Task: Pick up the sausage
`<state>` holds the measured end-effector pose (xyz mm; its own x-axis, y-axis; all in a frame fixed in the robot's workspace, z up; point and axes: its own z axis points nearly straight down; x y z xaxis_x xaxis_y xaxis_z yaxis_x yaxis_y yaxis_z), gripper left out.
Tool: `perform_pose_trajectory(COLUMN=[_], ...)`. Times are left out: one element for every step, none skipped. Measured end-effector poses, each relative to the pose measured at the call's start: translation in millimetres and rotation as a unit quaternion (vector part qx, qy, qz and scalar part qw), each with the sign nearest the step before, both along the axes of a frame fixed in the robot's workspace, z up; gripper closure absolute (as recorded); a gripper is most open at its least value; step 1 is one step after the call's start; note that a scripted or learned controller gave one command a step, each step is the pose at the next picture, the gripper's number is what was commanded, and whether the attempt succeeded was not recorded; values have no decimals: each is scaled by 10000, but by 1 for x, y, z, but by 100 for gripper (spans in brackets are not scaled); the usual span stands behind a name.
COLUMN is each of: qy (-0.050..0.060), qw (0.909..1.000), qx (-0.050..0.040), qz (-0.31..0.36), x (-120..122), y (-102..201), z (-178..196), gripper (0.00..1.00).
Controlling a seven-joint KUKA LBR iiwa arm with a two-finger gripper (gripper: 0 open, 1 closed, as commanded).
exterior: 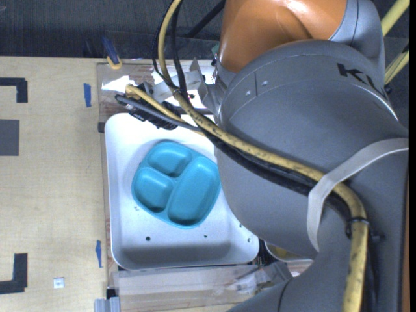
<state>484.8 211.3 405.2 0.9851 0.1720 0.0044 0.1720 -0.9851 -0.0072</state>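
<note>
A blue plate with three compartments (pixel 175 182) lies in the left white bin (pixel 123 194), and its compartments look bare. The grey arm with its orange band (pixel 305 129) covers the right half of the view and the other bin. Cables (pixel 195 119) run from the arm across the bin's far edge. I cannot make out any sausage.
The wooden bench (pixel 45 174) stretches to the left of the bin, with black marks and bits of blue tape on it. The bin's near rim (pixel 182 259) sits by the bench's front edge.
</note>
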Motion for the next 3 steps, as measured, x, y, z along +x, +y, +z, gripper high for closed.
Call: perform_pose_trajectory(qy=[-11,-13,34], qw=[10000,10000,9965], qx=[-2,3,-110], qz=[-9,-11,831], x=[1,1,-1], y=[-1,-2,4], z=[7,7,27], gripper=[100,0,0])
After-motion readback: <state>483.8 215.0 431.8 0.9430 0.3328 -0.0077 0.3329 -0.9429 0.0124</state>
